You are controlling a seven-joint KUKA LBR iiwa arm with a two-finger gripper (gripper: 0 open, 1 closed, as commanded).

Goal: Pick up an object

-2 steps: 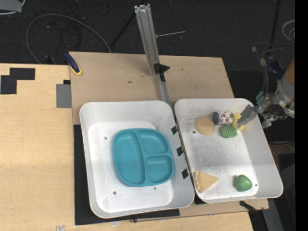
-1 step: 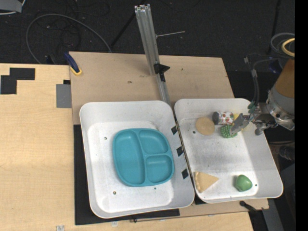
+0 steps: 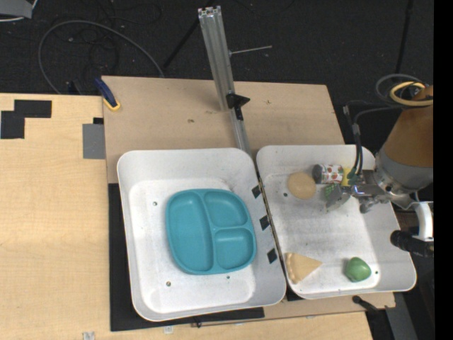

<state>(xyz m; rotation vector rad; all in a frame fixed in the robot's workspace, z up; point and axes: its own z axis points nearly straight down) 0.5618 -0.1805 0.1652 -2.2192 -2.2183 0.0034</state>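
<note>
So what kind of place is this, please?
Probably a robotics lab test bench, not a home. Two white bins sit side by side on plywood, a robot arm reaches over the right one, and cables trail across a dark floor behind.

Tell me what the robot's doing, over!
Gripper low in right white bin, grip unclear. Round tan lump and small printed can beside it. Green round fruit and tan wedge lie apart.

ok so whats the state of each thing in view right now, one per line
teal three-compartment plastic tray: flat in the left white bin
round tan ball: loose in the right white bin
small can: on its side
tan wedge: lying flat
green round fruit: loose
hand: low over right bin
</note>
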